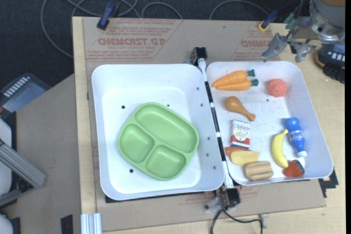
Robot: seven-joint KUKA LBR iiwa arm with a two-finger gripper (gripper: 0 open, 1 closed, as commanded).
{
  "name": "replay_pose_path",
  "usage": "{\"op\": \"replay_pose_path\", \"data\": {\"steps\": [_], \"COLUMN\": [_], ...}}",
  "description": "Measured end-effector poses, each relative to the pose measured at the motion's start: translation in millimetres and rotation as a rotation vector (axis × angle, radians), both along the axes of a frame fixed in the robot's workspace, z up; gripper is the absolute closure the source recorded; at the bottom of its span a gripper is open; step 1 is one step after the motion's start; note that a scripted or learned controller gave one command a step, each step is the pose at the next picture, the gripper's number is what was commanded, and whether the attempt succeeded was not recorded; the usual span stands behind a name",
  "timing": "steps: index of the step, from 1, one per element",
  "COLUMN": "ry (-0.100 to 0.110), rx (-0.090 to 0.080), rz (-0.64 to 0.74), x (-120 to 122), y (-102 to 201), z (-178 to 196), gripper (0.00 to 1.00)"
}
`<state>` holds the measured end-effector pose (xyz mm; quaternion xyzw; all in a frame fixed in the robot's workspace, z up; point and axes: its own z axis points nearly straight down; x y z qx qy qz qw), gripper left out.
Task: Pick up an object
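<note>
Caught the gripper (287, 47) poised over the far rim of the right bin (324, 142), fingers (272, 51) spread wide and pinching nothing. Looked like no target taken yet. Counted plenty on offer below the tool: closest of all a red ball (277, 87), just beneath and slightly toward the camera; a carrot (235, 80) off to the view's left of the fingers, near the ball's level; a drumstick (239, 107) a little further down from the tool. Placed the rest well away from the gripper, at the bin's near end: a small carton (240, 133), a blue bottle (294, 135) lying just beside a banana (279, 149), and a bread roll (258, 170). Judged the ball the shortest reach, yet round and liable to squirt out of a careless pinch. Called for centring the open fingers squarely over it, dropping straight down until straddling its widest part, then closing gently. Rated the carrot a safer bet: approached across its narrow width, not along its length. Warned against descending too close to the rim directly under the tool, for fear of clipping the bin wall. Left the green plate (158, 141), far across from the gripper in the left bin (104, 96), out of the reckoning.
</note>
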<state>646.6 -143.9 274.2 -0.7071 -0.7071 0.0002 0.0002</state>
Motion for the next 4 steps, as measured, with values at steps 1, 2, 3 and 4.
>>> {"op": "replay_pose_path", "data": {"steps": [1,2,3,4], "ry": [0.003,0.017,0.003,0.002], "rx": [0.001,-0.002,0.0,-0.001], "rz": [0.001,0.001,-0.001,-0.001], "x": [9,17,20,-43], "y": [31,42,-3,-39], "z": [-158,-189,-188,-190], "gripper": [0.0,0.0,0.0,0.0]}}
